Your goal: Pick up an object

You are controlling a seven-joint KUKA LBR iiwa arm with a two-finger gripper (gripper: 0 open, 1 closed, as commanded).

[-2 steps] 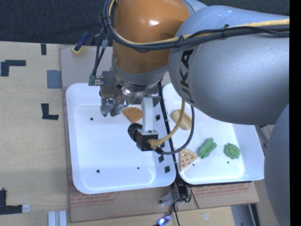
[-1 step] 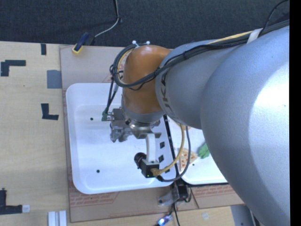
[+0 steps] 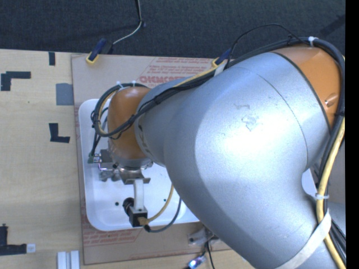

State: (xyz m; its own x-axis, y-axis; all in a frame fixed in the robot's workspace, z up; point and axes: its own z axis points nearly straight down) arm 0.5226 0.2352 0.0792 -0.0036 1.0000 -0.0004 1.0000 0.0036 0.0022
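The two-finger gripper hangs low over a shallow white plastic bin, at the bin's left-hand middle. It is seen from above, mostly covered by the wrist, so I cannot tell how far open it is or whether it has hold of anything.

Nearest the camera, the thick grey metal arm sweeps in from the right and covers most of the bench on that side. It narrows to a rounded orange band directly above the gripper, with thin black cables looped around it.

On the bin's bare floor, toward the front and just left of the gripper's line, lies a small black speck. It is apart from the gripper and too small to identify; whether it is something to pick up I cannot tell. The rest of the bin floor under the wrist is hidden.

The bin sits on a flat brown cardboard sheet with red printing. That sheet lies on the pale wooden bench top, which carries black tape marks and a grey square patch to the left.

Farthest back is dark fabric, crossed by a thin black cord ending in a yellow and blue clip at the cardboard's far corner.
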